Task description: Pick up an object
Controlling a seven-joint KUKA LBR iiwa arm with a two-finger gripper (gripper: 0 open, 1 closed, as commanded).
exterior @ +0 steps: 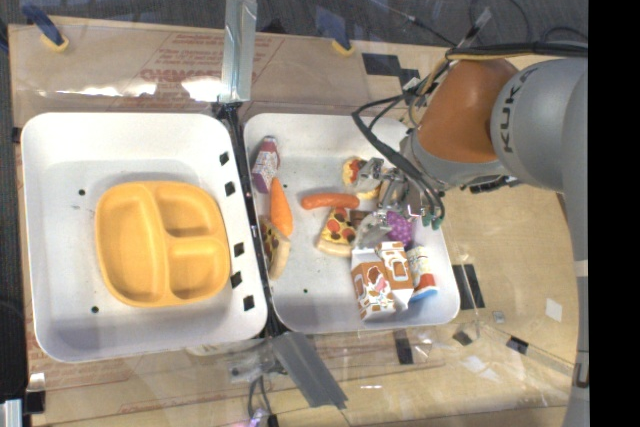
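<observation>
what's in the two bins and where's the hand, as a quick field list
left bin: yellow divided plate
right bin: toy food and a carton
by the divider: purple bottle, carrot
middle: sausage, pizza slice
near corner: carton
hand: low over the right bin, next to the grapes
holding: cannot tell

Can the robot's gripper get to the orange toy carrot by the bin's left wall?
Probably yes: the orange toy carrot lies uncovered, though it sits close to the right white bin's wall and a purple bottle.
</observation>
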